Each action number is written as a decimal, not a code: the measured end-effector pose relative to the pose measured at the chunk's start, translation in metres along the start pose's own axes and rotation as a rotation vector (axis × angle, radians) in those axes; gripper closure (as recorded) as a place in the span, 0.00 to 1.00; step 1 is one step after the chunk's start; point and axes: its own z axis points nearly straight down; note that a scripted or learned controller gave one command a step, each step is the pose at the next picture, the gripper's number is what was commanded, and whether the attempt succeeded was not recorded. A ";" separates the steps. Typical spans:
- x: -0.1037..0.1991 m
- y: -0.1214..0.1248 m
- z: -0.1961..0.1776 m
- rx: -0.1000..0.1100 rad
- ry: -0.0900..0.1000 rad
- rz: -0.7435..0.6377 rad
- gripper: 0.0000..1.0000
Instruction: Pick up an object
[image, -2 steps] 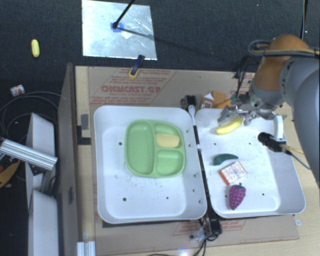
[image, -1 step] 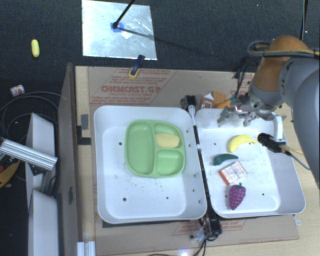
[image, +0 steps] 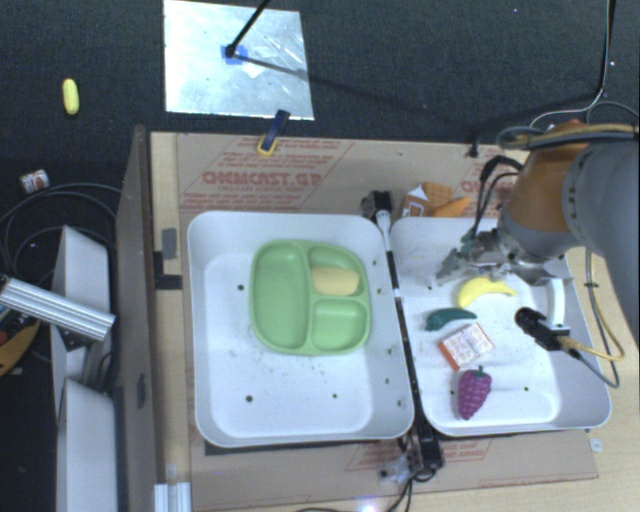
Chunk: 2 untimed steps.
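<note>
Bins sit side by side: the left bin (image: 225, 400) holds a green tray (image: 290, 310) with a yellow block (image: 335, 281); the right bin (image: 580, 400) holds a banana (image: 485, 291), green pepper (image: 450, 318), carton (image: 466, 346) and grapes (image: 473, 391). Above the banana, the gripper (image: 478, 257) seems empty; its grip is unclear.

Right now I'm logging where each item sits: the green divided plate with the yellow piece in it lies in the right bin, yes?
Not quite. The camera view shows the green divided plate, with the yellow piece in one of its compartments, lying in the left bin, not the right one.
</note>
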 end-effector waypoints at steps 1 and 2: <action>-0.005 -0.036 -0.066 0.025 0.008 0.004 0.00; 0.007 -0.033 -0.010 0.034 0.011 0.000 0.00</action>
